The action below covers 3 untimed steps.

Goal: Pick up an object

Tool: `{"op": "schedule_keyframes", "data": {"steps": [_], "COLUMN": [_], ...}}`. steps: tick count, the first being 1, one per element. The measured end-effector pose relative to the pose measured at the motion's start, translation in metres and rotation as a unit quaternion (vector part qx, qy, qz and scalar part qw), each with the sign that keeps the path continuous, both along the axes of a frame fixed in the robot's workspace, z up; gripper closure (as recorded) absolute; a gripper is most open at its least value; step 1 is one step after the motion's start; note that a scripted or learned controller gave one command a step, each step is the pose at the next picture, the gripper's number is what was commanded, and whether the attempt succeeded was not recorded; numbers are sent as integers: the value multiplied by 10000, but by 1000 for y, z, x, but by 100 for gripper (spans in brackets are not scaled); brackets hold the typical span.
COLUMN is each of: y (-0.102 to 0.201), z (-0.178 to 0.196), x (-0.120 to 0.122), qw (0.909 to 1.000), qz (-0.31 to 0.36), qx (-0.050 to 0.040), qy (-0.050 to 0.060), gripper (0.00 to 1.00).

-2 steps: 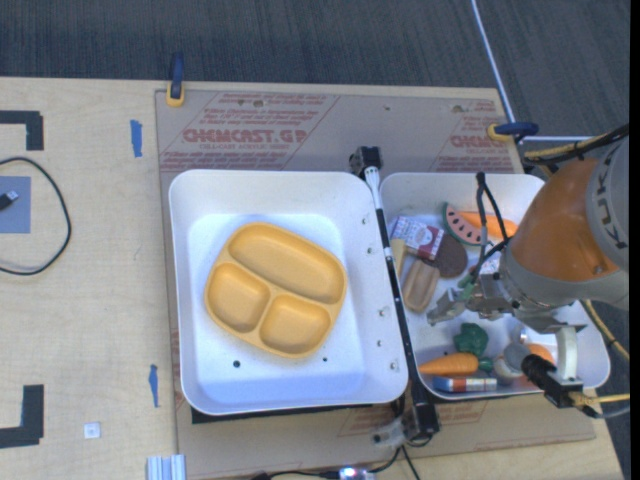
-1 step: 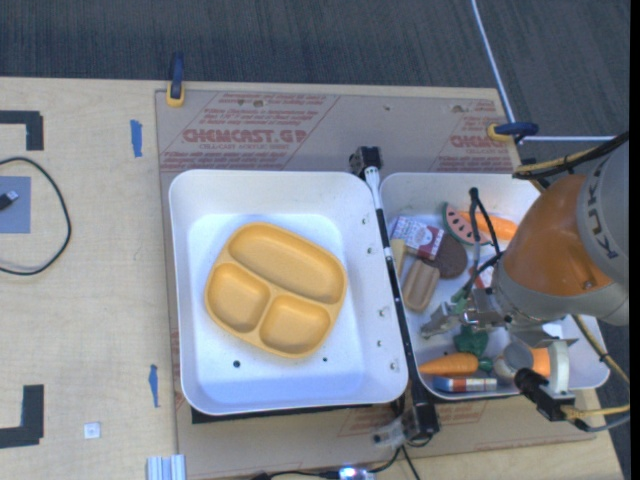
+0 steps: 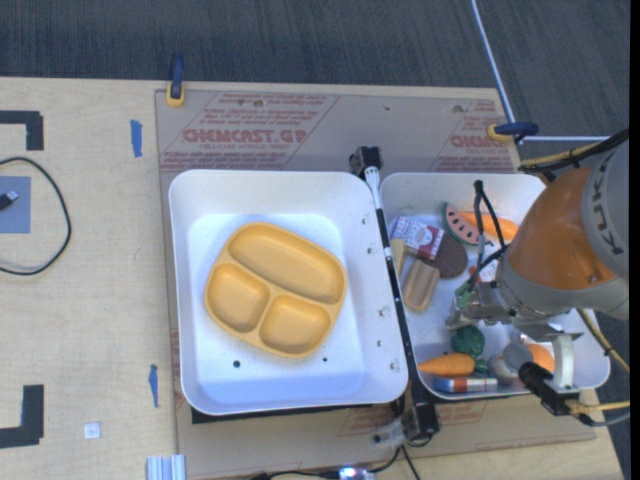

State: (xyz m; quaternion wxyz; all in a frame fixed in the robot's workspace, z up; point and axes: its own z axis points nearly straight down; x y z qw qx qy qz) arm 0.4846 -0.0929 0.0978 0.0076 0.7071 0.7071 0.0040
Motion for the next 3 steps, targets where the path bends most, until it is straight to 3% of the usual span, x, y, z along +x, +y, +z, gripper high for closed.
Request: {"op": "schedule_keyframes", "data": {"steps": [1,2,3], "y": [85,84,84], "z": [88,87,87], "x": [120,120,120], "qw": [10000,10000,10000], "qz": [16,6,6], "qx": [29,24,24], "qy": [69,83,83], "gripper": [100,0,0]}}
